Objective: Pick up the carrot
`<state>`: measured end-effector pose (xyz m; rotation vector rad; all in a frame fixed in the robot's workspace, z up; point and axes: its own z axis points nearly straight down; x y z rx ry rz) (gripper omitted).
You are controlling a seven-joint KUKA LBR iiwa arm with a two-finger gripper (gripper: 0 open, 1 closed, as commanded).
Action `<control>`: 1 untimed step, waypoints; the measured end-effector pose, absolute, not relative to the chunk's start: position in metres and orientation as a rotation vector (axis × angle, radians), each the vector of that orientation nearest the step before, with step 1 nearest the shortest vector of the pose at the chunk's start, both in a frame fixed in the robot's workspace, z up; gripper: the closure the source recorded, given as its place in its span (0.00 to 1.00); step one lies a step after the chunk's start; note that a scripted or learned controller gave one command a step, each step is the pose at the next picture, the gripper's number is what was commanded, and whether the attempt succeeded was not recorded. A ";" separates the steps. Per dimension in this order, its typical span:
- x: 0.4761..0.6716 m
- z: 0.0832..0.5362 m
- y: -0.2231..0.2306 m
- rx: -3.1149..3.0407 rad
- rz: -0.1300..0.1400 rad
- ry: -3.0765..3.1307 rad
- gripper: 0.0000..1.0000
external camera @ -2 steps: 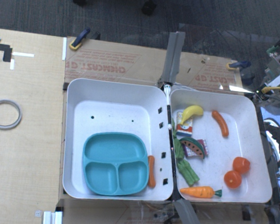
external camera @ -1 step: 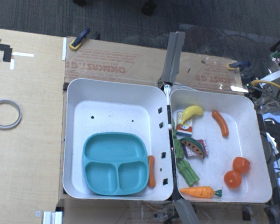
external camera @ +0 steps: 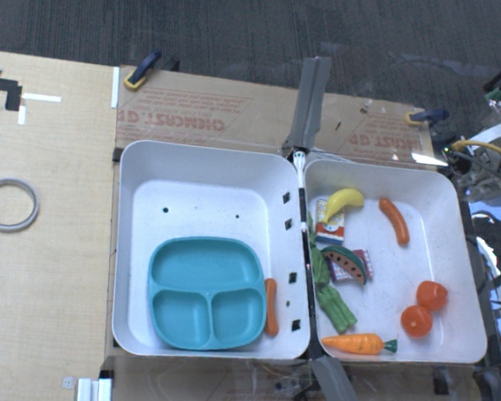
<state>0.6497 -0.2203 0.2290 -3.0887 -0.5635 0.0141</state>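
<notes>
A toy carrot (external camera: pixel 358 344) lies in the right-hand white bin (external camera: pixel 462 217), tight along the bin's near wall and a little left of the middle of that wall. Its body is bright orange and tapered, the pointed tip aimed toward the divider between the two bins and the thick end capped with a short green stalk that points right. It rests almost level with the wall, flat on the bin floor, with nothing on top of it.

Just above its tip sits the lower end of a long green pod (external camera: pixel 333 302), close to the carrot, though contact cannot be told. Two red tomatoes (external camera: pixel 423 309) sit together up and to the carrot's right, clear of it. Farther back in the same bin are a watermelon slice (external camera: pixel 348 266), a yellow banana (external camera: pixel 344 201) on a small packet, and a reddish sausage (external camera: pixel 393 221) near the far wall.

The left bin (external camera: pixel 132 227) holds a teal divided plate (external camera: pixel 208 292), with a slim orange stick (external camera: pixel 269 307) lying just beside the plate's right rim. A roll of tape (external camera: pixel 7 203) rests on the wooden bench (external camera: pixel 35 306) to the left, well apart from both bins.
</notes>
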 end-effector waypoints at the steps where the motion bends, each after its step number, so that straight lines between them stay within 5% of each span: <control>1: 0.649 0.189 -0.221 -3.123 0.008 -0.324 1.00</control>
